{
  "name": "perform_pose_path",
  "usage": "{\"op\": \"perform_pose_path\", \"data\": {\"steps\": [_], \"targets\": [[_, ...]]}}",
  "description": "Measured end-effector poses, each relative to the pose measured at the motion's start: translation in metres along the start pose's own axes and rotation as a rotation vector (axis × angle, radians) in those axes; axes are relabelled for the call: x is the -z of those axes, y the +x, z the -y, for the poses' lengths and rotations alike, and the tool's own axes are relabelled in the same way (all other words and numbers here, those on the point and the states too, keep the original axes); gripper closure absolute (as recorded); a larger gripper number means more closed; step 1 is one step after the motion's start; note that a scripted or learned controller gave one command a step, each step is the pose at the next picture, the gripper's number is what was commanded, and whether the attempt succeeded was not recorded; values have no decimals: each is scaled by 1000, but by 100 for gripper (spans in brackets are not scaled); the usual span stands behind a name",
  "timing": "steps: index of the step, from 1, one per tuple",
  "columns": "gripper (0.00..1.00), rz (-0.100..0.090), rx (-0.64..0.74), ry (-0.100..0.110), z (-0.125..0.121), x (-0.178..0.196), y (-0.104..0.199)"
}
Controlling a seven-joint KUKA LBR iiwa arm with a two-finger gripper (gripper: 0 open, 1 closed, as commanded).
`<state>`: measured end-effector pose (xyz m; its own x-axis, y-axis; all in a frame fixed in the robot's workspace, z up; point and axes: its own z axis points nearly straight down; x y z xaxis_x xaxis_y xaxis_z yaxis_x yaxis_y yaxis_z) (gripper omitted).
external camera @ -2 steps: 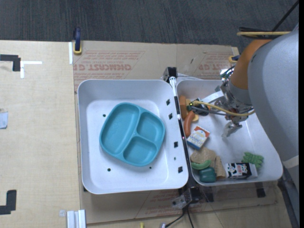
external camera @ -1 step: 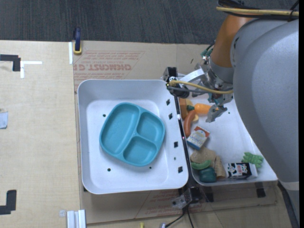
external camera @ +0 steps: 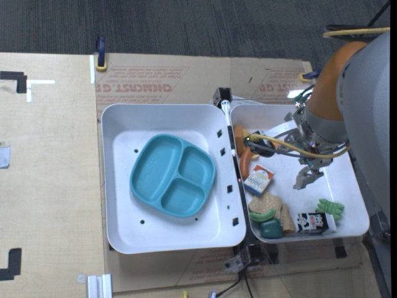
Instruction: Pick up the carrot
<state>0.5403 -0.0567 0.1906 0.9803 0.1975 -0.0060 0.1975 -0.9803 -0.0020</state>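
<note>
Carrot (external camera: 246, 161): lay in the right bin (external camera: 347, 219), against its left wall, beside the small carton (external camera: 258, 180).
Gripper (external camera: 306, 180): hung over the right bin's middle, well apart from the carrot; jaws' state could not be told.
Left bin (external camera: 118, 228): held a blue divided plate (external camera: 173, 175).

The grey arm with its orange band (external camera: 329, 82) reaches in from the right, its gripper (external camera: 307, 177) pointing downward.
</note>
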Motion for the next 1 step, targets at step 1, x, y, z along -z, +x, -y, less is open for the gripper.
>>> {"op": "perform_pose_path", "data": {"steps": [1], "targets": [[0, 0, 51, 2, -39, -86, -12]]}}
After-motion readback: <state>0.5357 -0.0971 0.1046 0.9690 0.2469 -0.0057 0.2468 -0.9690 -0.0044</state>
